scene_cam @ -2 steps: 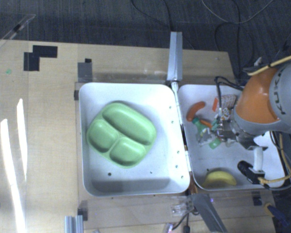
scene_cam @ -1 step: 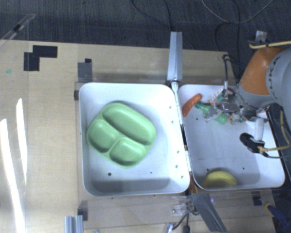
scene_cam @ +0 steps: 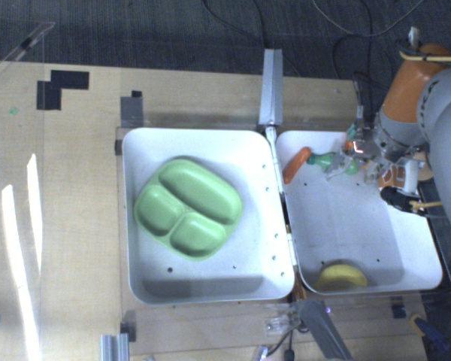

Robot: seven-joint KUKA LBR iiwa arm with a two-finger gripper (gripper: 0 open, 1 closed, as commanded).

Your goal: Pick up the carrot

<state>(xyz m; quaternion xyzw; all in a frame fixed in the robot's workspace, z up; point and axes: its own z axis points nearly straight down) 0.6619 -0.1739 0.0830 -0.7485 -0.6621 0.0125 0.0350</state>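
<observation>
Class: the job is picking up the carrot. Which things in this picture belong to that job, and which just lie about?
Belongs to the job:
carrot
gripper
right bin

Just lying about:
green tray
banana
left bin

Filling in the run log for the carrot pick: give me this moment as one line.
carrot: far-left corner, right bin | end effector: at carrot's leafy end, grasp unclear | banana: near wall | green tray: left bin
</observation>
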